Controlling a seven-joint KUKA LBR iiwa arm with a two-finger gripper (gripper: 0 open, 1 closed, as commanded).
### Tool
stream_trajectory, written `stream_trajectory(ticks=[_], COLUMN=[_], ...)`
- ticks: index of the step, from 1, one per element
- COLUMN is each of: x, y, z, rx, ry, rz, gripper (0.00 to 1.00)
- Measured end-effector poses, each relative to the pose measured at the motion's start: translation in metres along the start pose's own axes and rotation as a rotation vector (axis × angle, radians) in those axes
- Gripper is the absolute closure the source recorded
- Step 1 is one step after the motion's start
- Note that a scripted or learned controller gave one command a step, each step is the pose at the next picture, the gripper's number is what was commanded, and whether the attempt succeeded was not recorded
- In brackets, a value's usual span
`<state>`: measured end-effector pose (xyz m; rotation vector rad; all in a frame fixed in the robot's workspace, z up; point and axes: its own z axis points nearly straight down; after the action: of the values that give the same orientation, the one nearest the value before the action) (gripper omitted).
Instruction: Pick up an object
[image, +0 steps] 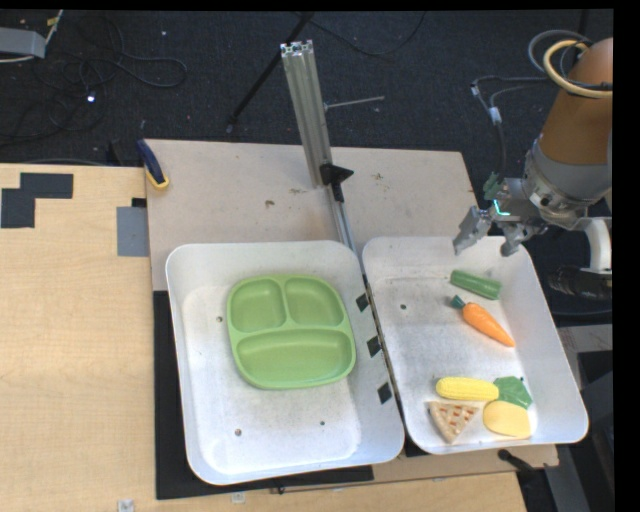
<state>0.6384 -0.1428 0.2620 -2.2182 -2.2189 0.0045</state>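
Nothing picked yet: gripper (492, 233) hovers over the right bin's (420, 410) far end, fingers spread apart and empty. Nearest target, the green cucumber (475, 284), lies just below it, carrot (487, 322) beside; descent, grasp and lift all remain.

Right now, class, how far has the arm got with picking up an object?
Done: the open gripper is at the right bin's far edge. In hand: nothing; its fingers are empty, near the green cucumber. Left: descend, close and lift; the carrot, corn and other toys lie untouched.
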Motion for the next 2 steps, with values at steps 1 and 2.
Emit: stream_trajectory(ticks=[1, 2], x=[0.0, 0.003], y=[0.001, -0.001], z=[-0.001, 0.064], rx=[-0.002, 0.004], ry=[0.0, 0.0], rz=[0.0, 0.0], gripper=[0.0, 0.0])
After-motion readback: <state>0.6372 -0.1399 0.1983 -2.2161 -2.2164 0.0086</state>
